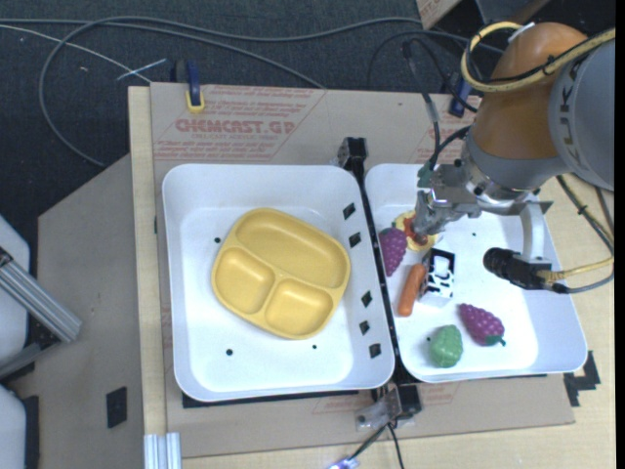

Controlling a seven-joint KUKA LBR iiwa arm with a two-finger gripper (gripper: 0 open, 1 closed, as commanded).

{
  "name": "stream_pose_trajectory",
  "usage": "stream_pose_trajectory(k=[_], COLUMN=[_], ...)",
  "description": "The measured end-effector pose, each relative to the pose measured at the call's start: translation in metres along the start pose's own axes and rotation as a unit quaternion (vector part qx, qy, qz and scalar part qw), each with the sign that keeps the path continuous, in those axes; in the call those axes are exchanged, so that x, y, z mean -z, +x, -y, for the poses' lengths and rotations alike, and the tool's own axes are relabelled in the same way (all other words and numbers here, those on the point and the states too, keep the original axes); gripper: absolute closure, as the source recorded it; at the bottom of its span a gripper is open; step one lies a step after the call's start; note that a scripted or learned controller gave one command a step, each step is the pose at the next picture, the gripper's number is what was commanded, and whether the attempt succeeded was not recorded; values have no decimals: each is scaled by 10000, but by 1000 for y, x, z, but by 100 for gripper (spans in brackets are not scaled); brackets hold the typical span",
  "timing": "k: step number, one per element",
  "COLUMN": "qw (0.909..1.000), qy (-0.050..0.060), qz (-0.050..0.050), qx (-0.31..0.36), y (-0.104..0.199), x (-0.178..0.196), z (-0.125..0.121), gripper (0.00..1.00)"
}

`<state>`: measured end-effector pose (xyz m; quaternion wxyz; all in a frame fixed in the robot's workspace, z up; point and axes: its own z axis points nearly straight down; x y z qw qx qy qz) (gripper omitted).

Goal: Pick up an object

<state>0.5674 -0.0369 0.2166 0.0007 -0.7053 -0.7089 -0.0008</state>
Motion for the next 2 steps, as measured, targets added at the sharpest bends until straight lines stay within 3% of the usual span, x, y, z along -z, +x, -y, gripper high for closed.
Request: stream_pose_trajectory(k=[2], qw=[10000], qy=[22], qz=[-2], qx=[0], y=[100], x=[4], z=[18], gripper=[100])
